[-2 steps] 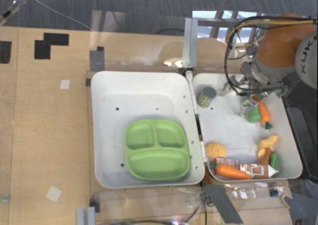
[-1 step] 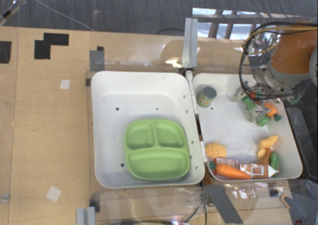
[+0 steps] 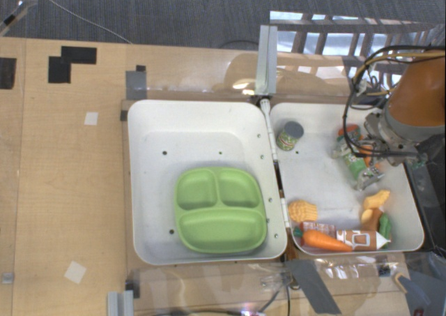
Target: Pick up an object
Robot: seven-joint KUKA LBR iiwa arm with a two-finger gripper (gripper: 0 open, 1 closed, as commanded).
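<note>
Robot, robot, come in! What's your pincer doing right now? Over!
Pincer low in right bin, among green and orange clutter. Grip unconfirmed. Carrot, corn, can lying free. Green plate in left bin.

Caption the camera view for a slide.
KUKA arm reaching into the right bin of toy food; a green divided plate sits in the left bin.

2 white bins (image 3: 146,168): left one bears a lime-green plate (image 3: 220,210). Right of the plate: can (image 3: 288,134), grey lid, green-yellow label; yellow corn (image 3: 302,211); orange carrot (image 3: 325,240); white-and-orange box (image 3: 348,238). Arm (image 3: 418,95), orange band over grey. Bench (image 3: 63,189), pale wood with black squares.
</note>
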